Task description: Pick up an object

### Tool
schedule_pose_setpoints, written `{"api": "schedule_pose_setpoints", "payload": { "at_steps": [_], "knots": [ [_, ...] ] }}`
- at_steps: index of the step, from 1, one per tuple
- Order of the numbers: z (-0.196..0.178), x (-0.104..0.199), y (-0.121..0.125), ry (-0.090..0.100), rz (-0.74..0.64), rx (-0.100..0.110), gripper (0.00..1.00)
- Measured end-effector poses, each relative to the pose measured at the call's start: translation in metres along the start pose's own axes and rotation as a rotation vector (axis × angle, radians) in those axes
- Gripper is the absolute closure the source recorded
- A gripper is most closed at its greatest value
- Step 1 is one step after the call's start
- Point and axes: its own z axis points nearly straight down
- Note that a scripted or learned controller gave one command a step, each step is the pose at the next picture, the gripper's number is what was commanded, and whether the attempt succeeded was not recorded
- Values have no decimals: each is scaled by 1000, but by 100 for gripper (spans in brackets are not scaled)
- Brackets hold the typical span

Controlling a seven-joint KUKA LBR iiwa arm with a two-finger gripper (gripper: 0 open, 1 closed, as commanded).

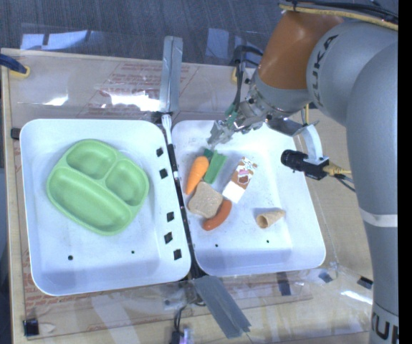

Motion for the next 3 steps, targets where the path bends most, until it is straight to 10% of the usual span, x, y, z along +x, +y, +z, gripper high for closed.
{"api": "schedule_pose_setpoints", "payload": {
  "at_steps": [1,2,3],
  "knots": [
    [0,0,0,0,1,0,0],
    [114,-11,-7,2,110,2,0],
    [106,-11,-6,3,106,5,100]
  ]
}}
